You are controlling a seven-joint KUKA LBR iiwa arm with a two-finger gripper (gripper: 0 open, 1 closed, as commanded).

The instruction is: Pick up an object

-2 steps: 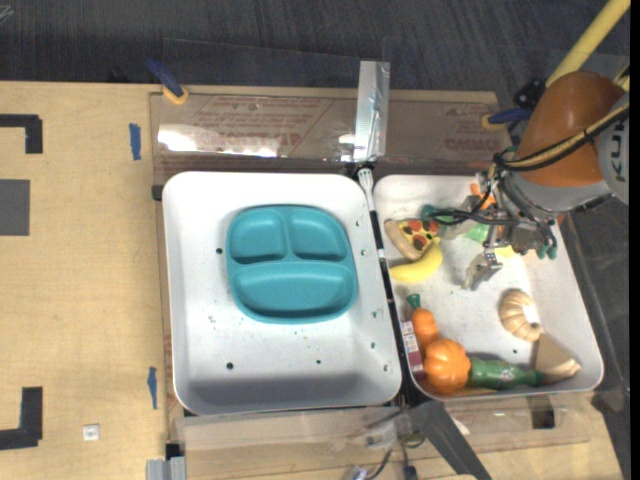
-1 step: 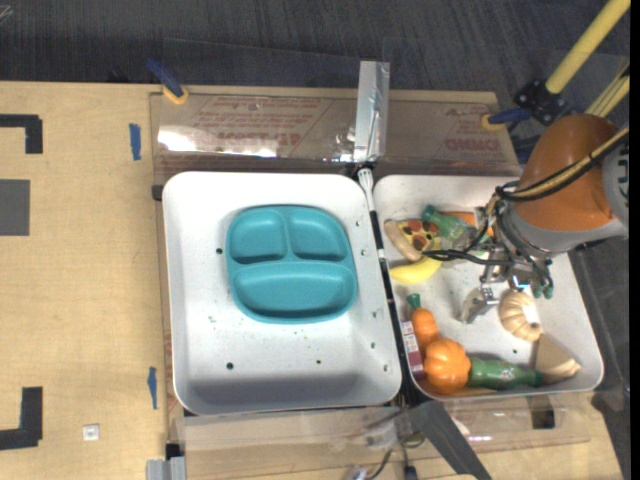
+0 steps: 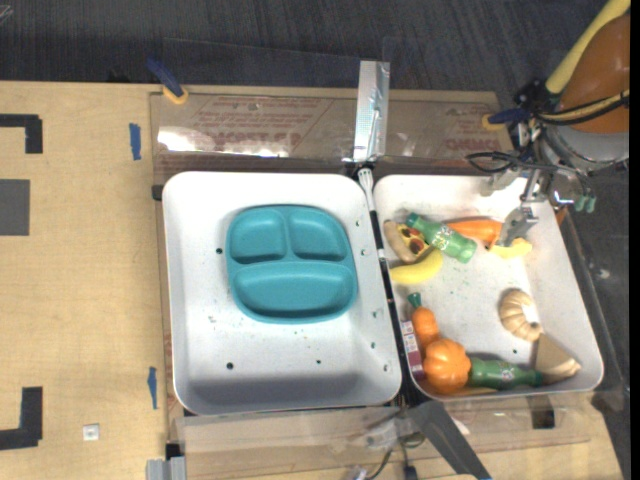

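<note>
My gripper hangs over the back right part of the right bin. Its tip is just above a small yellow piece and right beside the tip of an orange carrot. A green bottle lies left of the carrot, next to a yellow banana and a brown item. Nearer the front lie a beige croissant-like piece, a small orange fruit, an orange pumpkin, a green cucumber and a tan wedge.
The left bin holds a teal divided plate. A raised divider separates the two bins. A clear upright panel with a metal strip stands behind them. The arm's orange band and cables are at the upper right.
</note>
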